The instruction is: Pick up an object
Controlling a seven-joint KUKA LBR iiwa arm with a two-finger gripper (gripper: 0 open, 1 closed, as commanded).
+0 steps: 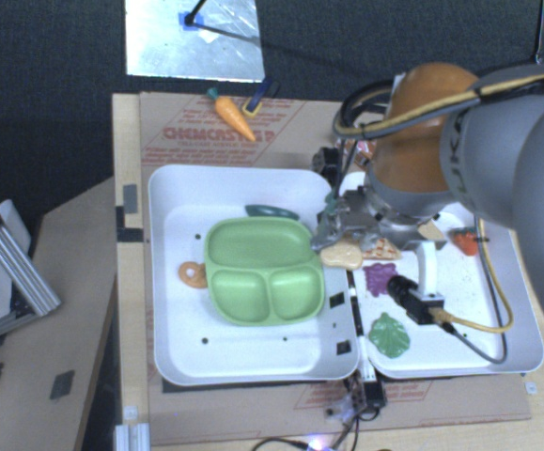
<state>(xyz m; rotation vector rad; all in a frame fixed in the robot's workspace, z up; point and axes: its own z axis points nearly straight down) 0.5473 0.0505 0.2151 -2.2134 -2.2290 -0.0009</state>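
Note:
My gripper (334, 227) hangs low over the divider between the two white bins, just above a tan flat cookie-shaped piece (342, 255). A purple grape bunch (380, 277) and a green leaf (389, 334) lie in the right bin (520, 346) near the front. A patterned tan piece (382, 248) sits next to the cookie. An orange piece (466, 242) lies further right. In the left bin (173, 346) rests a green divided plate (260, 271), with a small orange ring (193, 274) on its left and a dark green piece (272, 211) behind it.
The bulky grey arm with its orange band (431, 120) covers the back of the right bin. A black cable (474, 332) loops across the right bin. A toy carrot (234, 117) lies on the cardboard behind the bins.

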